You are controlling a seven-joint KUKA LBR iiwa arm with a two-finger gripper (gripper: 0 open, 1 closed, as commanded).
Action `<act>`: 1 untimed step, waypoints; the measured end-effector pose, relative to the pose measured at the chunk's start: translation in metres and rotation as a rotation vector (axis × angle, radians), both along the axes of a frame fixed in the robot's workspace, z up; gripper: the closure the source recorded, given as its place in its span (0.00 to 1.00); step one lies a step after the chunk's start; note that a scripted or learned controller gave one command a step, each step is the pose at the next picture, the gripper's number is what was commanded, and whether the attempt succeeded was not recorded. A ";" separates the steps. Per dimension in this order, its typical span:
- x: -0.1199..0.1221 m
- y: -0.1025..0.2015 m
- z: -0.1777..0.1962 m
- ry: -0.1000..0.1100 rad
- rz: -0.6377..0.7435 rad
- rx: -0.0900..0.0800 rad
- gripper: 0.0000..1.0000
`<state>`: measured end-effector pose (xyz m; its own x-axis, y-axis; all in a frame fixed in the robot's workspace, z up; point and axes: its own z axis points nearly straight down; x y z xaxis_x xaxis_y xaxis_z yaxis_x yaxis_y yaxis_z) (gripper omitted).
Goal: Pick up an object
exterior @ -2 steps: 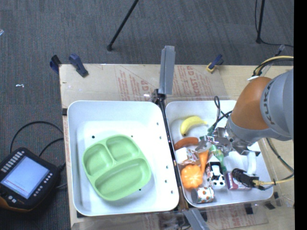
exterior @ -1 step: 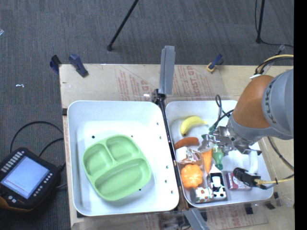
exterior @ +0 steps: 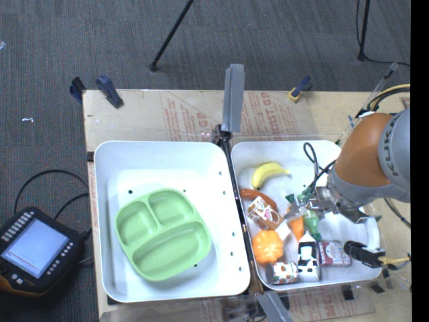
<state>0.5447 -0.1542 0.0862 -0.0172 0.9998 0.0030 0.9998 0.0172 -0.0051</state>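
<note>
The right bin [exterior: 348, 149] holds a yellow banana [exterior: 268, 174], an orange pumpkin-like toy [exterior: 267, 246], a printed snack packet [exterior: 262, 213], a small orange carrot-like piece [exterior: 297, 229] and a green item [exterior: 311, 222]. A black-and-white cow-print carton [exterior: 308, 258], a pink packet [exterior: 333, 253] and a small can [exterior: 284, 272] lie near the front wall. My gripper [exterior: 306, 205] hangs low over the middle of this bin, right above the green item and the carrot-like piece. The wrist hides what is under it.
The left bin [exterior: 107, 180] holds a green divided tray [exterior: 163, 232]. A grey post [exterior: 233, 99] stands behind the gap between the bins. Clamps sit at the bench's back edge. A teach pendant [exterior: 35, 245] lies on the floor at the left.
</note>
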 end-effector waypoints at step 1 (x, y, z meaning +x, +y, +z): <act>-0.069 0.061 0.157 0.002 -0.188 -0.003 1.00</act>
